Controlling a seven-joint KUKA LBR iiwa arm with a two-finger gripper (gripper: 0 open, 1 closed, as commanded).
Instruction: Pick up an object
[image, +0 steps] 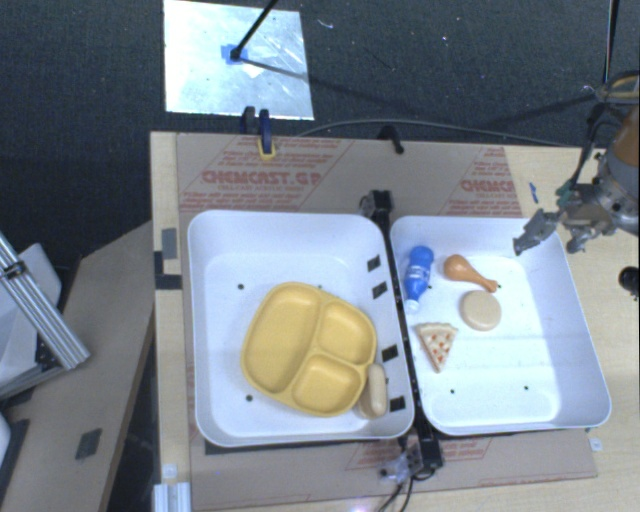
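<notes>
Far left of the gripper, a yellow tray (308, 361) fills the left bin (225, 260). Nearer it, the right bin (570, 330) holds a blue bottle (416, 273), pizza slice (437, 344), drumstick (468, 270) and biscuit (481, 311). The gripper (556, 234) hangs spread, holding nothing, above that bin's upper right rim.

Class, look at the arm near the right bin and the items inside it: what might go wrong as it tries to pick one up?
1. The blue bottle lies against the divider wall, so the gripper may strike the right bin edge.
2. The drumstick, round biscuit and pizza slice lie close together; a grab could knock a neighbour.
3. The biscuit looks flat and may slip.
</notes>
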